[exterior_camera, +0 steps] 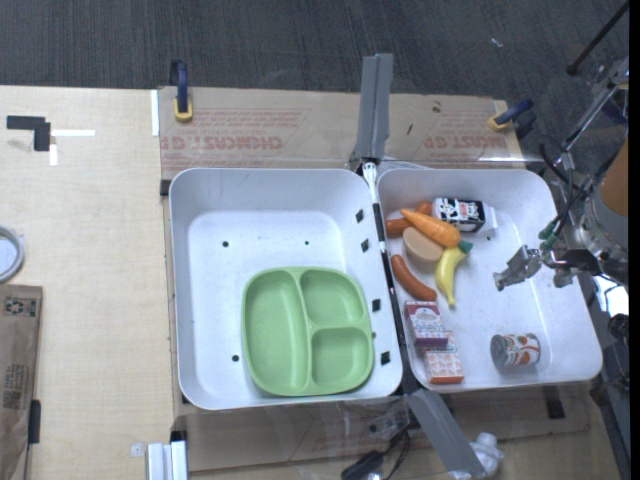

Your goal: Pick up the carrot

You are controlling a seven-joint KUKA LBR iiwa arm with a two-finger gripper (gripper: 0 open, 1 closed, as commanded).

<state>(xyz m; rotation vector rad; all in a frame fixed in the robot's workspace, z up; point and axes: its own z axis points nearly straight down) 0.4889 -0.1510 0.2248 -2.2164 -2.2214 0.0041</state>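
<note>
A dark floor lies behind the light tabletop point(80, 198), which holds two white bins. The carrot point(432, 227) is in the right bin point(560, 298), resting on top of a pile of toy food by the middle wall, so it is easy to reach. The claw point(515, 268) hangs nearby over bare bin floor. I cannot tell how it is set.

A green plate point(308, 330) sits in the left bin point(200, 268), and a banana point(449, 273), a sausage point(413, 278) and a can point(515, 350) lie in the right bin point(560, 298).
</note>
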